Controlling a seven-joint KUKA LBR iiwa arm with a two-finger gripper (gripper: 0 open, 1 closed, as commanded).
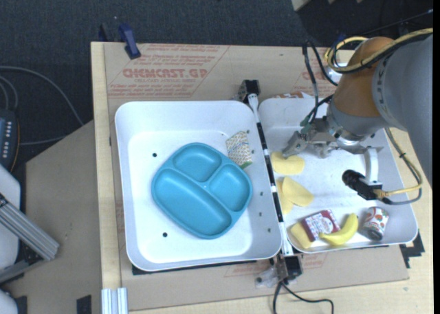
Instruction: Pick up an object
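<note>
Now, gripper point(311, 142): hovering over right bin point(405, 233), upper middle; finger state impossible to tell
Banana point(342, 232): lying lower right

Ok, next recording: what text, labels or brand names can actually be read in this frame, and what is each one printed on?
"CHEMCAST GP", red print on the brown board under the bins; the last letters are faint.
A line of smaller red print above it on the same board: too blurred to read.
Red packet in the right bin: label too small to read.
Small can beside the banana: print too small to read.

Fixed overhead camera, slanted down, both bins point(137, 189).
</note>
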